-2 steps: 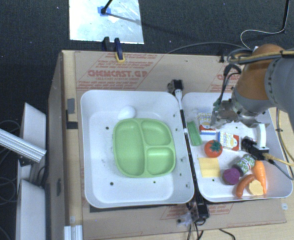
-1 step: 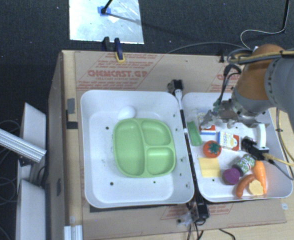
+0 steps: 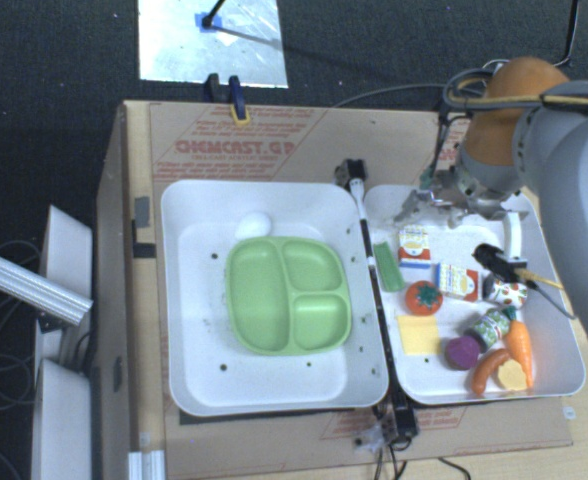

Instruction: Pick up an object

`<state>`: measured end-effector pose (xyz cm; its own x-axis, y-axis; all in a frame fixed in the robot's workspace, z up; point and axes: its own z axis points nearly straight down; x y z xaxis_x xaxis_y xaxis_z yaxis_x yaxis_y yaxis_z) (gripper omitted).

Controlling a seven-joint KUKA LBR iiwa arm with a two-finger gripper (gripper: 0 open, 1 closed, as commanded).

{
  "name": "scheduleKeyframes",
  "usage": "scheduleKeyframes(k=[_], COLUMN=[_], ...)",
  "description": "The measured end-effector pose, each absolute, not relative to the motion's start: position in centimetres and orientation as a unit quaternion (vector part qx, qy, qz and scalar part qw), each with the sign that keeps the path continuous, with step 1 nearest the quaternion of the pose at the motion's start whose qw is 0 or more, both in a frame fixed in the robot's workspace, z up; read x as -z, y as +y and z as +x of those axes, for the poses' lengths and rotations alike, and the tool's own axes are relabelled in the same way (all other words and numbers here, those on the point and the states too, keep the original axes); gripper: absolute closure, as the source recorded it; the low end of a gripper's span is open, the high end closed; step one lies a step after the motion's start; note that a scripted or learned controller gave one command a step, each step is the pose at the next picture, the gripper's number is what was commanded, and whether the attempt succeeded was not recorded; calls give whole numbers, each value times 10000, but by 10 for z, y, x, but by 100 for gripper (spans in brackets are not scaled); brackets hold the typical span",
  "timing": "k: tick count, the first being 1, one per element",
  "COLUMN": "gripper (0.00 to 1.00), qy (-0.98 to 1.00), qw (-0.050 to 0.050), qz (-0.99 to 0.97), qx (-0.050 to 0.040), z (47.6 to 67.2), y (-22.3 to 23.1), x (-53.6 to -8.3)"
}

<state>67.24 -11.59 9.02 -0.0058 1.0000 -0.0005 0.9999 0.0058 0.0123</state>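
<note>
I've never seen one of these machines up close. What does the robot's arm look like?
The arm is bulky and rounded, smooth grey, with an orange band above the wrist. Dark cables loop beside that band. Its end effector is a small metallic piece, too blurred for finer detail.

The two bins (image 3: 189, 268) look like smooth, slightly glossy white plastic; the green divided plate (image 3: 286, 296) lying in the left one is matt plastic with a soft sheen; beneath the bins the board (image 3: 274, 138) looks like brown paper-faced card, matt, with red print; beyond that board, a square sheet (image 3: 211, 28) on the floor shines like foil or polished metal; the floor (image 3: 44, 68) around it looks dark and rough, like carpet; to the right of the plate, the tomato (image 3: 424, 297) and carrot (image 3: 520, 345) look like glossy toy plastic; the arm (image 3: 564, 158) above them has a smooth grey shell and a glossy orange band.
</note>
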Motion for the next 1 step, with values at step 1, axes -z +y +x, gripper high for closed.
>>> scheduleKeyframes(k=[1], gripper=[0], qy=[7091], qw=[11], qz=[7051], qx=[-13], z=[669], y=[-91], x=[-85])
